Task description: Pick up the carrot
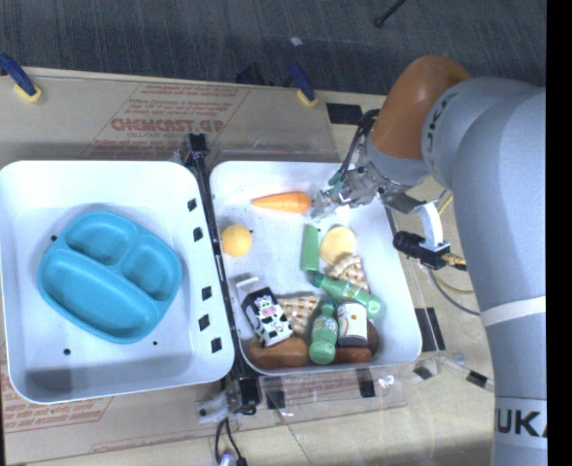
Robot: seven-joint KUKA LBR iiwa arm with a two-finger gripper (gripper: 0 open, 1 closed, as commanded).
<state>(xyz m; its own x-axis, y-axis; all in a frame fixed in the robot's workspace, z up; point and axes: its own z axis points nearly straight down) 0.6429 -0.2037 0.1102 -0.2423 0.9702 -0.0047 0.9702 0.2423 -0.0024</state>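
1. Nearest the camera, along the front wall of the right bin (402, 343), toys lie heaped together: a cow-patterned carton (266, 316), a green bottle (322, 336), a dark bottle (353, 324) and a brown sausage-like piece (281, 353). They touch or overlap one another, which would make any of them awkward to single out.

2. In the left bin (14, 289) a blue divided plate (111, 273) sits alone, well apart from the task area, so it plays no part in the pick.

3. Mid-bin on the right, a small yellow ball (235, 240) rests near the divider, and a green stick (310, 248) lies just beside a pale yellow round toy (339, 243). These sit between the heap and the carrot.

4. Farther back, the carrot (281, 202) lies flat on bare bin floor, its length running left to right, with clear space on its near and far sides. That isolation probably makes it a fair target.

5. The gripper (329, 198) sits at the carrot's right end, very near or touching it. The fingers are too small and cluttered to read, so whether they are spread or closed cannot be told, and nothing shows the carrot between them.

6. Farthest, the orange-banded wrist (412, 105) angles down from the right, seemingly set for a reach onto the carrot's end.
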